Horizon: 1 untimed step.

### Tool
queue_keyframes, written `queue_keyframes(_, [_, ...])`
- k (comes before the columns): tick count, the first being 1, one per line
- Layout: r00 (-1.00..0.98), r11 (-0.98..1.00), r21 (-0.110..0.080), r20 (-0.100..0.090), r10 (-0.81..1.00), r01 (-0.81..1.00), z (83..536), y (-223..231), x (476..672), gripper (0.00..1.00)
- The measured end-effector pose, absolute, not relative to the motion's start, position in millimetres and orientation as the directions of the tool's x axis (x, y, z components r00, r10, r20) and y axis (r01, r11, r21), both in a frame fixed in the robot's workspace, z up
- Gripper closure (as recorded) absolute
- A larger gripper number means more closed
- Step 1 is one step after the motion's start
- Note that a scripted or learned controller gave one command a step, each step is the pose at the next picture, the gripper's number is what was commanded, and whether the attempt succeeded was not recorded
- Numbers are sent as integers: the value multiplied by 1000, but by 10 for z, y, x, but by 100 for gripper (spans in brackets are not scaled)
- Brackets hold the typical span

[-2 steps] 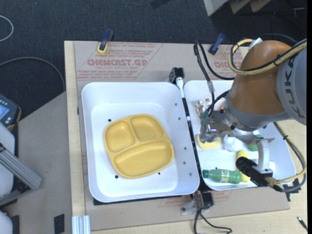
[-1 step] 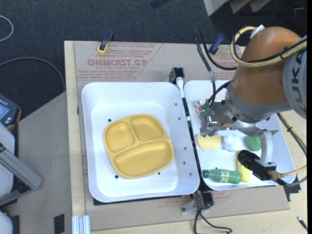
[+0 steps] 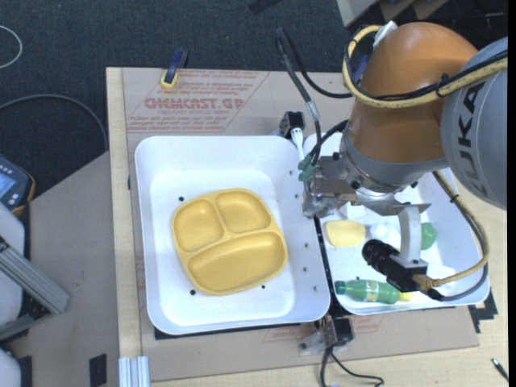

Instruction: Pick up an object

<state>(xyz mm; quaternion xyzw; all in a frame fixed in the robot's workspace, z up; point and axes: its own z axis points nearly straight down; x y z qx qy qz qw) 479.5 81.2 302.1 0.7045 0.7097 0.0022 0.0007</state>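
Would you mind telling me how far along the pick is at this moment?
Done: the arm is over the right bin. In hand: no object is seen held; the gripper sits beside the pale yellow piece. Left: the grasp and lift. The green bottle lies in that bin, the yellow divided plate in the left bin.

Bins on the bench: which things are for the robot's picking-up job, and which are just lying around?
For the job: gripper; yellow divided plate in the left bin; pale yellow lump, green bottle and small green thing in the right bin.

Just lying about: blue-and-yellow clip; printed cardboard sheet.
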Motion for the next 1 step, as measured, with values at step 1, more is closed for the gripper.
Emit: queue_keyframes(1, [0,0,13,2,1000,1000,3982,624,4805,100])
